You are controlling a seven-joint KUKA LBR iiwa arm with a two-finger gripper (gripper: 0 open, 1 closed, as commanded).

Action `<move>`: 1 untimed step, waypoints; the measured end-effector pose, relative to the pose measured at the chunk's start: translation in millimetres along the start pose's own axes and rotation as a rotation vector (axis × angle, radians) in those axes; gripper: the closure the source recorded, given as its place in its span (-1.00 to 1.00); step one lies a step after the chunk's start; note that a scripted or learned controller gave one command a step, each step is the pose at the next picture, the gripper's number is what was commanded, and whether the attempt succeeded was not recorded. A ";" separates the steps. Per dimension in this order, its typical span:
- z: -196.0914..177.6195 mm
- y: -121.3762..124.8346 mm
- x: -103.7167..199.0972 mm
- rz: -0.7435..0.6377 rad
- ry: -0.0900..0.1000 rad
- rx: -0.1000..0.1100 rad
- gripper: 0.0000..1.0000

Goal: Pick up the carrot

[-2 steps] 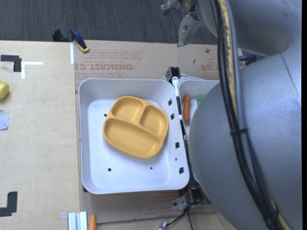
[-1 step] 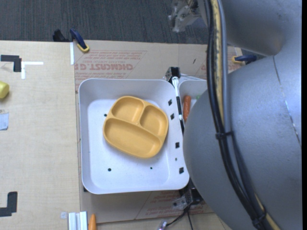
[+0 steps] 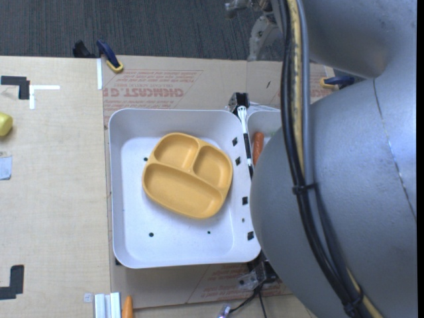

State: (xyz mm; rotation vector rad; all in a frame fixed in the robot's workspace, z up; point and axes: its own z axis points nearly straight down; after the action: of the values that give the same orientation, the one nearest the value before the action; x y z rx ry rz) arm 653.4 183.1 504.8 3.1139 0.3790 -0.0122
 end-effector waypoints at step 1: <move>-8.4 1.9 0.5 0.005 -0.003 -0.001 1.00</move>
State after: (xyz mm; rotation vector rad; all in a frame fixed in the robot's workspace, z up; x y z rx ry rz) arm 654.4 181.4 513.2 3.1137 0.3718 -0.0165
